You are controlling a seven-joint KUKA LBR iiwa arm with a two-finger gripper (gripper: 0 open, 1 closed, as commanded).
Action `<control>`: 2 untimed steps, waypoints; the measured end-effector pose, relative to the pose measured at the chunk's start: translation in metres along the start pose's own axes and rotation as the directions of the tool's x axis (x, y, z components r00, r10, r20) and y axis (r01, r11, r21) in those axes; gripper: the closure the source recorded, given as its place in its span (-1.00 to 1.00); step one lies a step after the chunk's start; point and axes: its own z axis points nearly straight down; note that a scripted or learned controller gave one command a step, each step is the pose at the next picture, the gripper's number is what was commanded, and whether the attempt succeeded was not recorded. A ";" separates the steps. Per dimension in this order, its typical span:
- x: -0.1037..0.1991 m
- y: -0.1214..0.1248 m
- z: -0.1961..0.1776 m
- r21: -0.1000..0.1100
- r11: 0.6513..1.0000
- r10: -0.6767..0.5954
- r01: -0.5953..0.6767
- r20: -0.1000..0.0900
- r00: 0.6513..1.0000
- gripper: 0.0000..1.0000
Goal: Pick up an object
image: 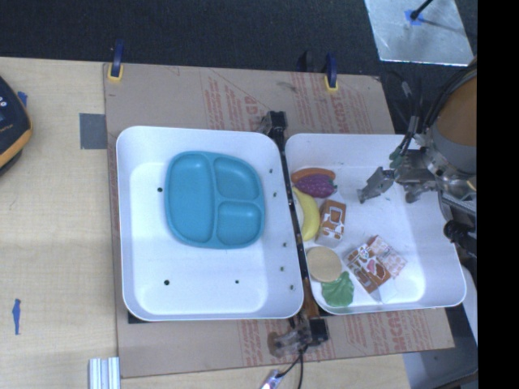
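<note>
My gripper (393,191) hangs over the upper middle of the right bin (434,290), open, with only bare bin floor between its fingers. The objects lie to its left and below: a purple eggplant-like toy (315,182), a yellow banana (308,214), a small brown and white carton (332,221), a tan round piece (323,262), a green leafy toy (338,290) and a red and white snack packet (375,264). None of them touches the gripper.
The left bin (138,282) holds a blue divided plate (215,198). The two bins meet along a dark rim (288,217) just left of the banana. A yellow and black device (10,128) sits at the bench's far left edge.
</note>
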 end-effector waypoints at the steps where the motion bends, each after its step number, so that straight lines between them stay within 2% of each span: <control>1: 0.041 0.021 0.072 0.001 1.000 -0.001 0.001 0.001 1.000 -1.00; 2: 0.038 0.072 0.124 0.001 1.000 -0.002 0.002 0.002 1.000 -1.00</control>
